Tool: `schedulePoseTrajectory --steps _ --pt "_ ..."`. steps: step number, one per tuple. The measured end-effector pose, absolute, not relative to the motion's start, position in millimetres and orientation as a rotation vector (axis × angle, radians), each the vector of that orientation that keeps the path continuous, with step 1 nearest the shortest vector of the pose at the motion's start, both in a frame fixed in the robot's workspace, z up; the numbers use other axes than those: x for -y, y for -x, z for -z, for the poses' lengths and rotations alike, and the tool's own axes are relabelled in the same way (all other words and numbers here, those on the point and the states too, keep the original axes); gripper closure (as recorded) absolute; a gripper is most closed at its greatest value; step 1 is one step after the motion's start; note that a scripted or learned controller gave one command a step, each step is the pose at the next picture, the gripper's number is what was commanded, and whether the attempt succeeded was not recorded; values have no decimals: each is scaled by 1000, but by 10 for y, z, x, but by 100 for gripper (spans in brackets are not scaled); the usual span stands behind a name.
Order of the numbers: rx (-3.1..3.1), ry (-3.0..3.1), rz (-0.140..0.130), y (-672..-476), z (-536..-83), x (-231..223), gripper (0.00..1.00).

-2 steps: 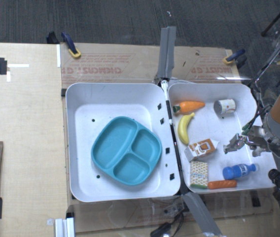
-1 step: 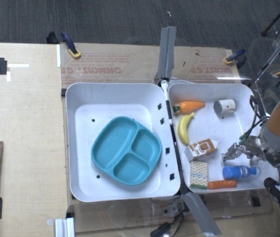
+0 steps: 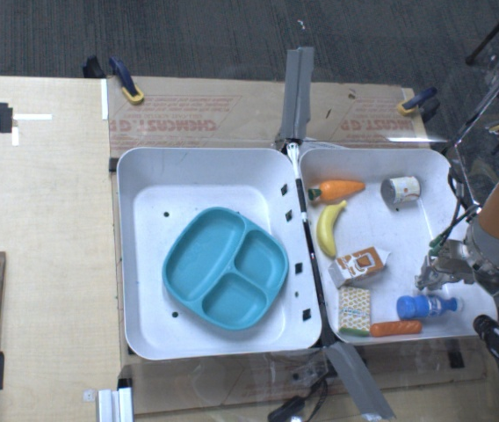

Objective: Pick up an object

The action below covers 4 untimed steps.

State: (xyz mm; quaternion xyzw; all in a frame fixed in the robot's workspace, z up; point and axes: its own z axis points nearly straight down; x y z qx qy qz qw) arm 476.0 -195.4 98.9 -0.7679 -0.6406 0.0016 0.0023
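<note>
Now gripper hangs just above blue bottle in right bin — finger state: cannot tell. Best drop straight down, centred across bottle's width — avoid nearby orange sausage.

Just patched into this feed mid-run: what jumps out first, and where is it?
The big blue divided plate lying alone in the left bin catches the eye first. The right bin is the busy one: a carrot and banana by its left wall, a small carton mid-bin, a blue bottle near the front. The gripper hangs over that bin's right side, just above the bottle.
</note>
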Motion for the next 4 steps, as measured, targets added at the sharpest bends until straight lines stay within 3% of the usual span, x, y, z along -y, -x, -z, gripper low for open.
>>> schedulePoseTrajectory --steps 1,2,3,4 --pt "2008 2410 -5 -4759 -990 1954 0" --pt "2381 2046 -2 -4770 -908 1272 0" --pt "2650 1690 0 -4782 -1595 1285 0" --pt "2624 1754 13 -5219 -1090 1192 0"
